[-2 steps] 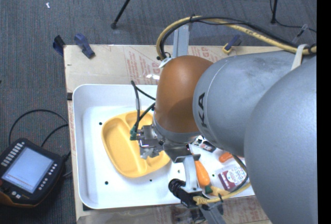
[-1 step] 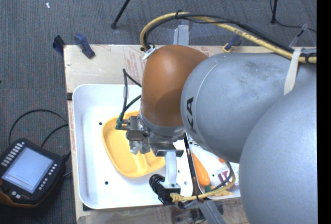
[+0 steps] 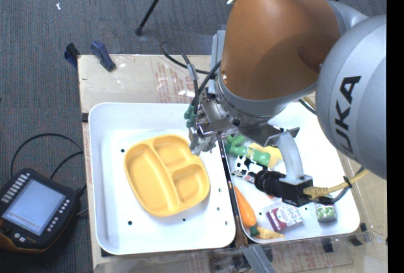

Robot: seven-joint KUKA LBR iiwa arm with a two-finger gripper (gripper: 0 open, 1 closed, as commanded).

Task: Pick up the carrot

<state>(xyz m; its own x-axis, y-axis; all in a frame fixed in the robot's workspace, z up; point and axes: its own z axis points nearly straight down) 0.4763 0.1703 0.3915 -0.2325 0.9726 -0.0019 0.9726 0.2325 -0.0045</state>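
Lighting: even, bright, overhead. White bins [image 3: 104, 139] near overexposed, little surface detail. Soft sheen on orange arm band [image 3: 278, 38], upper right of frame. Faint shadows under yellow plate [image 3: 167, 175]. Carpet [image 3: 76, 0] dim, grainy. Focus slightly soft throughout; arm blurred close-up.

Single fixed camera above worktop [image 3: 126, 73], looking down at slant. Left bin [image 3: 104, 139] fully in frame, right bin [image 3: 344, 202] partly hidden behind arm [image 3: 284, 38], which enters from right, very near lens. Floor visible top and left.

Grey arm [image 3: 360, 89], orange band, black "UKA" lettering, yellow cables.
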